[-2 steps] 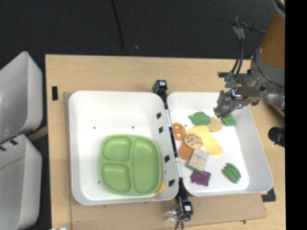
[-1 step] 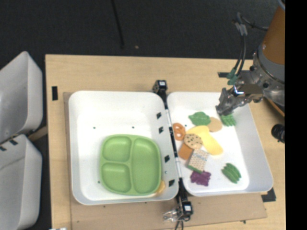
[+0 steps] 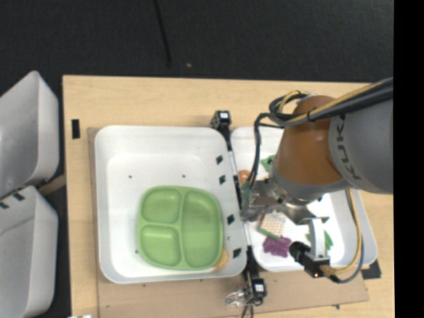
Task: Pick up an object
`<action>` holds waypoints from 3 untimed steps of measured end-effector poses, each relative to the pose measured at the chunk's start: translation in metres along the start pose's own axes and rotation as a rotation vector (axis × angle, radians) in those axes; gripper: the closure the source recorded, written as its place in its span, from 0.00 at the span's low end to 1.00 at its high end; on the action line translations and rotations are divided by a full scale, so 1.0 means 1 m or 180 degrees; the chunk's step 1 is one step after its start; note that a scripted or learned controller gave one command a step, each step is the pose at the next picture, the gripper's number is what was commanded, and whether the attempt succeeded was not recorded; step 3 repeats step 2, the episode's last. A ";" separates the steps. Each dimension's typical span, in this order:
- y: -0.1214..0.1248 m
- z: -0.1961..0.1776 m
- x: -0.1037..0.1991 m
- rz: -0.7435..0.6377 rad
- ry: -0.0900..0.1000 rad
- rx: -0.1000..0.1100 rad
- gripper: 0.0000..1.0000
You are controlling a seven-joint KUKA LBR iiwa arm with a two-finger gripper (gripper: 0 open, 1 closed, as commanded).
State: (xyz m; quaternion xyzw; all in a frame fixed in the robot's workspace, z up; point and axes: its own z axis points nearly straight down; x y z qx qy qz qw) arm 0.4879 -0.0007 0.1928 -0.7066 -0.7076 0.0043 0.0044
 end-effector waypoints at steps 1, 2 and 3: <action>0.001 -0.156 0.038 -0.0019 0.0004 -0.0078 1.00; 0.000 -0.248 0.071 -0.0018 0.0005 -0.0072 1.00; 0.000 -0.248 0.071 -0.0018 0.0005 -0.0072 1.00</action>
